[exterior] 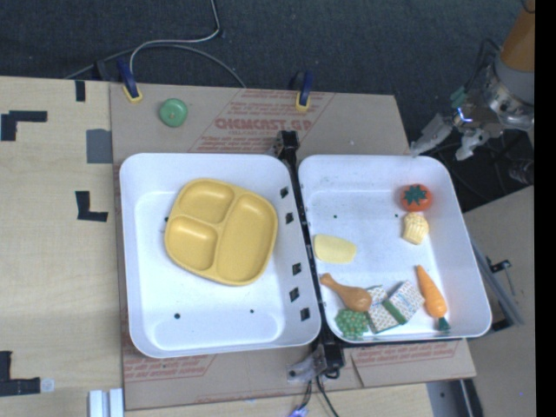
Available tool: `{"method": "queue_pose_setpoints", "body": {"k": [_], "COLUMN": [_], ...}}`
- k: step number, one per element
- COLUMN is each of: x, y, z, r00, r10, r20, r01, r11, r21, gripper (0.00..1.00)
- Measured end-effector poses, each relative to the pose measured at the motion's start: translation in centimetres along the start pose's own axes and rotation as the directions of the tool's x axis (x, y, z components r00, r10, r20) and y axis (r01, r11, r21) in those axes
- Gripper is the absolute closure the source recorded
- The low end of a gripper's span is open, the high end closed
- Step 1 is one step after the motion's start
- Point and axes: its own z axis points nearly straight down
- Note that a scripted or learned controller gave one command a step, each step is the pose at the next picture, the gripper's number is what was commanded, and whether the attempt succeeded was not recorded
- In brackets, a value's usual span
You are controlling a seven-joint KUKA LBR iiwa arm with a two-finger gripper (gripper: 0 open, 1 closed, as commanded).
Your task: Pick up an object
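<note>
Nearest the camera, along the front wall of the right bin [452, 181], four things lie in a row: one green broccoli piece [351, 322] at the left, one small printed carton [395, 306] touching it, one drumstick [346, 291] just behind the broccoli, and one carrot [432, 294] slanting toward the right corner. Farther back, one pale yellow slice [334, 249] rests near the bin's left wall. Behind that, by the right wall, one corn piece [416, 228] sits just in front of one tomato [416, 197], the two nearly touching. That makes seven things in the right bin. The left bin [139, 259] holds one yellow divided plate [221, 230] with three compartments, lying tilted toward the back. Beyond both bins, on the cardboard sheet [252, 115] covering the bench [43, 233], one green ball [173, 112] rests near two clamps [303, 91]. Farthest off, the gripper [443, 134] hangs above the right bin's far right corner, outside the rim, its two fingers spread apart with nothing between them.
</note>
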Motion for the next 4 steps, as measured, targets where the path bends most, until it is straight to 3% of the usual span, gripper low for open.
{"method": "queue_pose_setpoints", "body": {"k": [1,2,3,4], "x": [-1.3,-1.3,-1.3,5.5], "y": [1.6,-0.5,-0.5,1.8], "z": [12.7,18.8,17.7,14.8], "r00": [1.0,1.0,1.0,1.0], "r10": [0.0,-0.001,-0.003,-0.001], "r20": [0.0,0.001,0.004,-0.002], "r01": [0.0,0.001,0.003,0.001], "r11": [1.0,1.0,1.0,1.0], "r21": [0.004,-0.002,-0.005,0.0], "gripper": [0.0,0.0,1.0,1.0]}}
